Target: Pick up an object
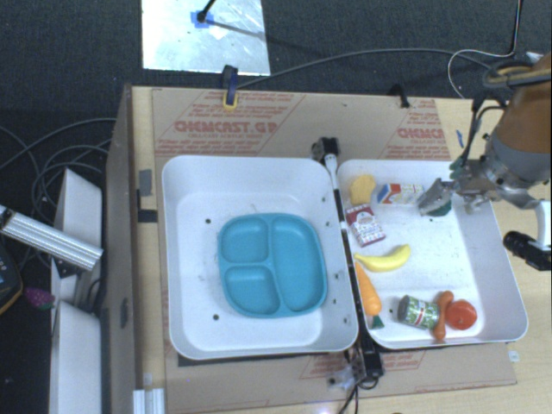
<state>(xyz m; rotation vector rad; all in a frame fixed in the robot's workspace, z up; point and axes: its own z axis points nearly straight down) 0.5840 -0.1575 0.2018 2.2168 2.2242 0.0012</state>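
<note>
Two white bins (198, 188) are carried by the table (259, 115). Over the right bin, the pincer (438, 198) is poised; whether apart or together cannot be told. A banana (384, 258) is seen below.

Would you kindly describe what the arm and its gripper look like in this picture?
The arm is grey and rounded, with a broad orange band above the wrist. Thin pale cables loop beside it and run down toward the wrist. The gripper is a blocky grey metal piece with a darker tip showing a greenish tint.
</note>
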